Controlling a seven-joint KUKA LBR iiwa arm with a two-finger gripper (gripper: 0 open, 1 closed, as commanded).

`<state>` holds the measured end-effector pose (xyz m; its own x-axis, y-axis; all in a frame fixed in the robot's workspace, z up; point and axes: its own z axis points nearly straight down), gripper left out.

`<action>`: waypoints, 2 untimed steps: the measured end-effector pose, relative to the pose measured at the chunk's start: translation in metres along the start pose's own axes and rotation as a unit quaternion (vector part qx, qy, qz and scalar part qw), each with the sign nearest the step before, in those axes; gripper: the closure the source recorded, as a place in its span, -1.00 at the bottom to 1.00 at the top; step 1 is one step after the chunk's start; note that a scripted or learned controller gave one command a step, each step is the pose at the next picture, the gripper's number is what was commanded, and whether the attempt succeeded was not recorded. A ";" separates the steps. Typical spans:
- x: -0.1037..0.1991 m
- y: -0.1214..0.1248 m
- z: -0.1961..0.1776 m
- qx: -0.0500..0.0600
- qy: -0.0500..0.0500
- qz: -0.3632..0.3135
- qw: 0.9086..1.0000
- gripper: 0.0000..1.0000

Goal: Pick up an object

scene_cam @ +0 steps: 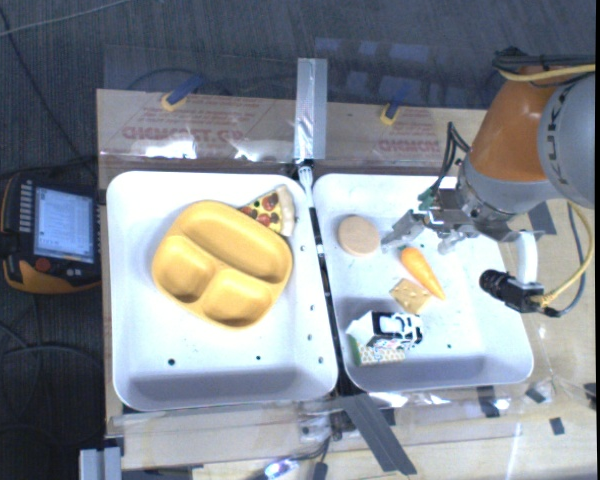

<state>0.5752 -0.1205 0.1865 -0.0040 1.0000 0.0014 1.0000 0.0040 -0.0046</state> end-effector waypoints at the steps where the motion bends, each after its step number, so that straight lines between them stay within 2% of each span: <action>1: -0.044 0.005 0.094 -0.002 0.000 0.036 0.999 -1.00; 2: -0.044 0.005 0.086 -0.001 0.000 0.035 0.999 1.00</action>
<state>0.5804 -0.1648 0.1003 0.0661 0.9978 0.0018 0.9978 -0.0661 -0.0025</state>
